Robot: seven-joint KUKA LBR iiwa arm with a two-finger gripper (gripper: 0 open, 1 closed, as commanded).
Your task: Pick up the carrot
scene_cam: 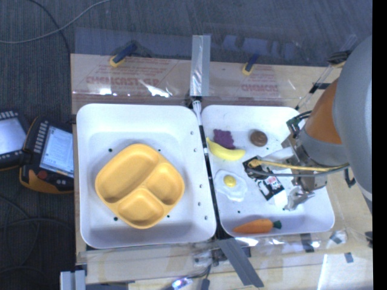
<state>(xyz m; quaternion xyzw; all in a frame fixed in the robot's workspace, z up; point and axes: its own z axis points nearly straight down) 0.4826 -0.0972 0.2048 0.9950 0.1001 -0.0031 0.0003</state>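
The carrot (256,226) lies flat in the right-hand bin (275,122), close to the bin's near wall and roughly parallel to it. Its orange body points toward the view's left and its green stub toward the view's right. It touches no other item.

Step in hand: approach and alignment; the carrot is not yet grasped.

1. Centre the end effector (295,198) over the thick middle of the orange body, not over the green stub.
2. Set the closing direction across the carrot's short axis, so that the grip spans its width.
3. Descend vertically. The near wall leaves little clearance on that side; a tilted approach would probably strike it.
4. Close only at the bin floor, then lift straight up.

The end effector stands farther into the bin than the carrot and toward its stub end, near it but apart from it. Whether it is apart or together cannot be told here.

The fried egg (231,183) lies beyond the carrot's tip. The banana (225,151) lies farther back. The left-hand bin (91,132) holds a yellow divided plate (140,185).
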